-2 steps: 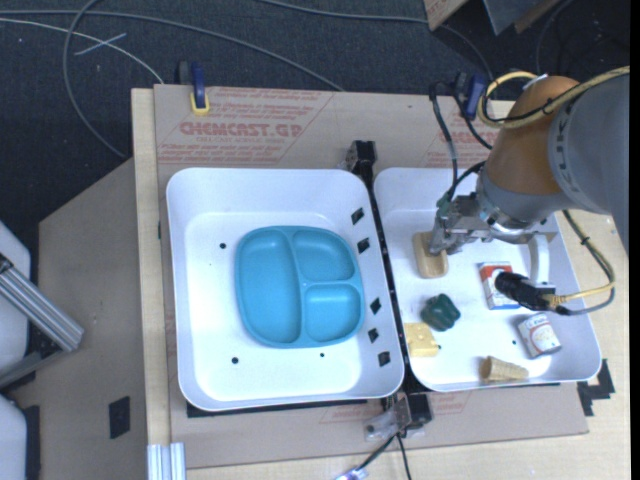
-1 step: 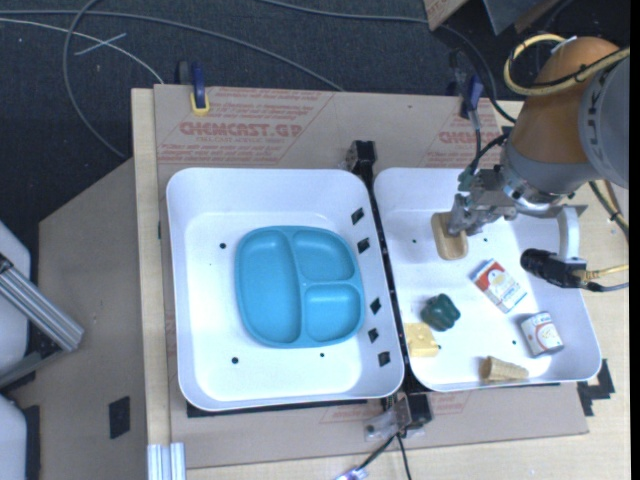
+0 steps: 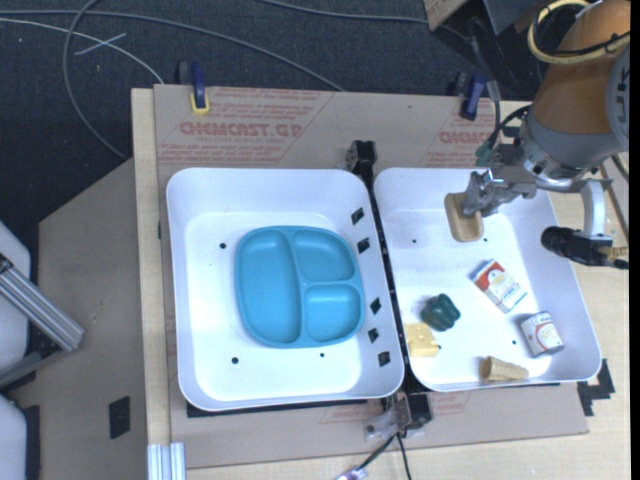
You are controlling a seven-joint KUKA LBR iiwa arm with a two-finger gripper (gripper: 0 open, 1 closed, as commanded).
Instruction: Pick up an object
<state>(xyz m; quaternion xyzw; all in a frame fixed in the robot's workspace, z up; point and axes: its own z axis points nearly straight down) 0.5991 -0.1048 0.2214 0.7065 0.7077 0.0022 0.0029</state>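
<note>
My gripper (image 3: 478, 198) hangs over the far part of the right bin (image 3: 560, 368). A tan rounded block (image 3: 462, 223) sits right at its tip, on the side nearer the camera; I cannot tell whether it is held or resting on the bin floor. Further forward in the same bin lie a small red and white box (image 3: 498, 286), a dark green lump (image 3: 440, 312), a pale yellow piece (image 3: 422, 341), a small red and white can (image 3: 541, 333) and a tan wedge (image 3: 505, 370).
The left bin (image 3: 200, 228) holds a blue divided plate (image 3: 300, 286). A black divider with clips (image 3: 372, 268) runs between the bins. Blue clamps (image 3: 199, 86) pin the cardboard base at the back edge.
</note>
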